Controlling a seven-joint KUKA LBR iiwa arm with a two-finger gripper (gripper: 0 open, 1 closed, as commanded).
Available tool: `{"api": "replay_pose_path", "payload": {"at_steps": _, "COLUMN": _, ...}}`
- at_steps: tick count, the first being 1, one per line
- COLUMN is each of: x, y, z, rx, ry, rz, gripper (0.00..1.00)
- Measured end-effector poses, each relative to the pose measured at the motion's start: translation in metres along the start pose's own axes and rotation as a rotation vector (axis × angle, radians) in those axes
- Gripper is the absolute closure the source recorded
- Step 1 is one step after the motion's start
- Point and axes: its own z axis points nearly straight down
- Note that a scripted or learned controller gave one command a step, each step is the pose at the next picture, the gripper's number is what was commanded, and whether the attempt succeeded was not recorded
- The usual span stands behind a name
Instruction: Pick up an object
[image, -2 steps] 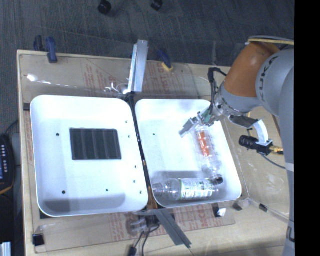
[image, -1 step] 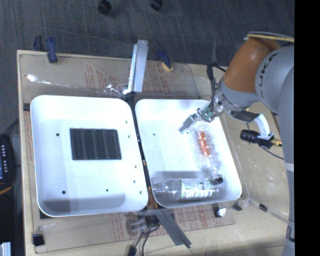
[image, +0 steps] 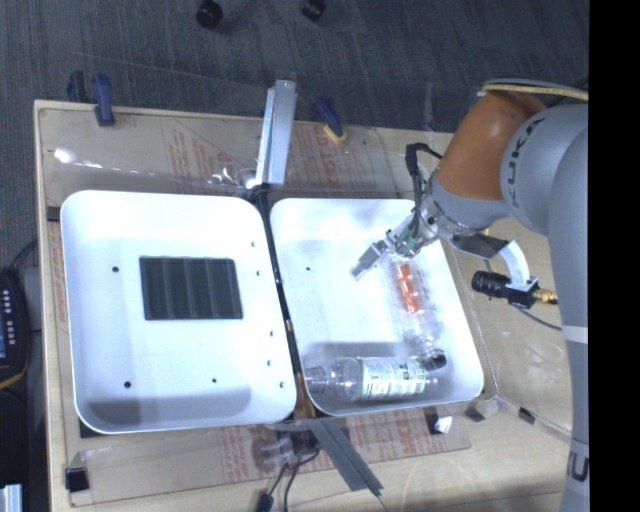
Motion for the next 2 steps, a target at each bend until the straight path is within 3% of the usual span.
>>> {"api": "replay_pose_path", "payload": {"at_steps": 2, "x": 0.004, "y": -0.006, "z": -0.013, "rx": 0.000, "ry": 0.001, "rz": -0.008, "gripper": 0.00}}
